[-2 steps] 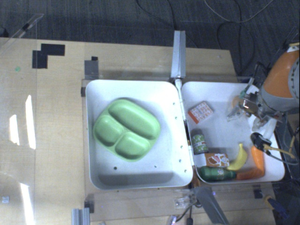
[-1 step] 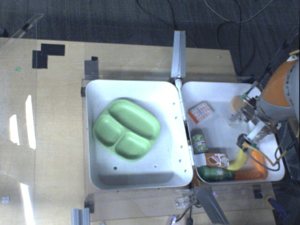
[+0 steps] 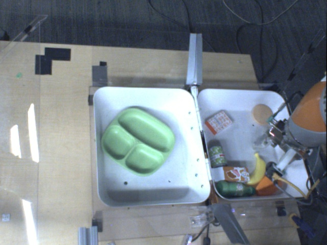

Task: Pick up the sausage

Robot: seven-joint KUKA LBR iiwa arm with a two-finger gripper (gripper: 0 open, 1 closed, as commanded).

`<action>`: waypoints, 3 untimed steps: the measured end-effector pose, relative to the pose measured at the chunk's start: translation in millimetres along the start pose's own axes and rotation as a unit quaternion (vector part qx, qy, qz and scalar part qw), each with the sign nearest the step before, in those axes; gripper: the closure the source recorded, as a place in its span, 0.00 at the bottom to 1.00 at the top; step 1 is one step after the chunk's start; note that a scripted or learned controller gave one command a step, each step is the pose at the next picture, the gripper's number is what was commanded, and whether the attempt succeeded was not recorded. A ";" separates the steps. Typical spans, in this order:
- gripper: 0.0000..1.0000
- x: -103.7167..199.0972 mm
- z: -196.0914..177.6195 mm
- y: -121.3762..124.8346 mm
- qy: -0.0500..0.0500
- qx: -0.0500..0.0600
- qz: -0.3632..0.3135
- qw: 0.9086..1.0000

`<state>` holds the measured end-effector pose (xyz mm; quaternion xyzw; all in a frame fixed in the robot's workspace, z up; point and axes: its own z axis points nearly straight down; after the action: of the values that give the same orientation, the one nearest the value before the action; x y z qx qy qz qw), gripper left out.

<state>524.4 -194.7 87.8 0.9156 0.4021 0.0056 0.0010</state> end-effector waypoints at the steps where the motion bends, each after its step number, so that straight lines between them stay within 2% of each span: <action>1: 0.00 67.9 -0.7 -73.4 0.000 -0.003 0.095 0.995; 2: 0.00 13.0 -0.7 -55.0 0.000 -0.003 0.012 1.000; 3: 0.00 -21.2 -0.6 -24.2 0.001 0.001 -0.071 0.998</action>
<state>492.2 -194.0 88.1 0.8849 0.4657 0.0060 -0.0002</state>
